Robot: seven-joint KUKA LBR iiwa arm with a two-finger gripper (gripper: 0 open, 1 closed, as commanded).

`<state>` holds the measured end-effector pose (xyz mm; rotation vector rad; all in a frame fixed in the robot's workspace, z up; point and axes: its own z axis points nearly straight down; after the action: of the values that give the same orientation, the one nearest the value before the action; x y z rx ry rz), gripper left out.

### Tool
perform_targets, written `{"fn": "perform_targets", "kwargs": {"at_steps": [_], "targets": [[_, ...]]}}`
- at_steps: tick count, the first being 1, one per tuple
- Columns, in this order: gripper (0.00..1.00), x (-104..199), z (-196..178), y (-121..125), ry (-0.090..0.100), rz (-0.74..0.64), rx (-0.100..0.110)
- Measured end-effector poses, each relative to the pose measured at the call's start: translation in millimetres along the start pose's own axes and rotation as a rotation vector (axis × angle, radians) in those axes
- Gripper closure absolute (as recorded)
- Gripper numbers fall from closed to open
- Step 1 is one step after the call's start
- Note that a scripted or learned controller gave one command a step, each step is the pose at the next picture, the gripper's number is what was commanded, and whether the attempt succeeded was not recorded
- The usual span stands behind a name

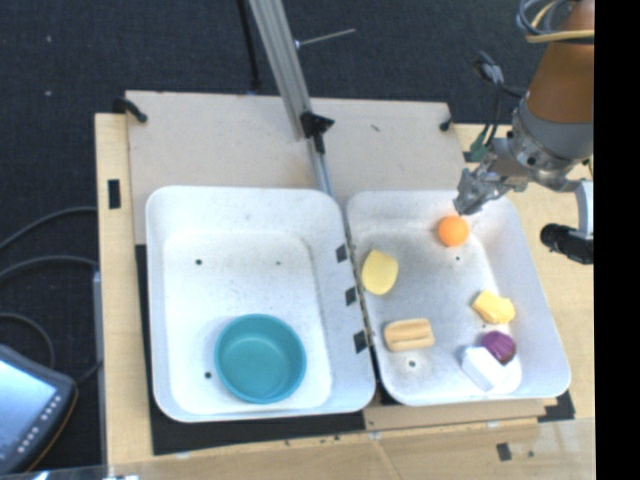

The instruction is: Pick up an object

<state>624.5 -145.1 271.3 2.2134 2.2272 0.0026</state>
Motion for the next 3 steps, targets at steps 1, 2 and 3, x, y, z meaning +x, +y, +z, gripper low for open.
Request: {"fn": "perform_targets", "kwargs": {"at_steps": [1,2,3], "targets": [[1.00,58.5,6.3,-15.3,0.001,-0.001,0.003],[1.00,110.3,1.4,-38.0,0.002,-0.001,0.002],[1.00,161.8,18.7,-55.7,0.001,-0.001,0.003]]}}
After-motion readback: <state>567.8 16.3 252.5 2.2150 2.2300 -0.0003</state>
